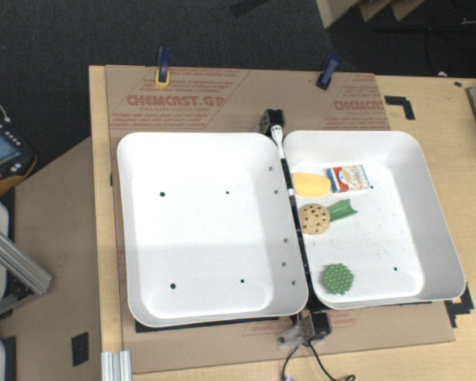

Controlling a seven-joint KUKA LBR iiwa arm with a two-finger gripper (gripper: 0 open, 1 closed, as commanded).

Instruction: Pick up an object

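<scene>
The task looks not yet begun: the cookie [313,218], yellow piece [310,184], small carton [347,178], green stick [341,210] and green ball [338,279] all lie in the right bin [428,213], and the end effector's state I cannot tell.

Items are all lying in the right bin [428,213], clustered toward its left wall. Yellow rounded piece [310,184]: lying flat near that wall. Small white carton with red and blue print [348,178]: lying flat, touching the yellow piece's right side. Tan speckled cookie [313,218]: sitting below the yellow piece. Green elongated piece [340,210]: lying tilted, touching the cookie's right. Green bumpy ball [337,279]: resting apart, nearest the bin's front edge.
</scene>
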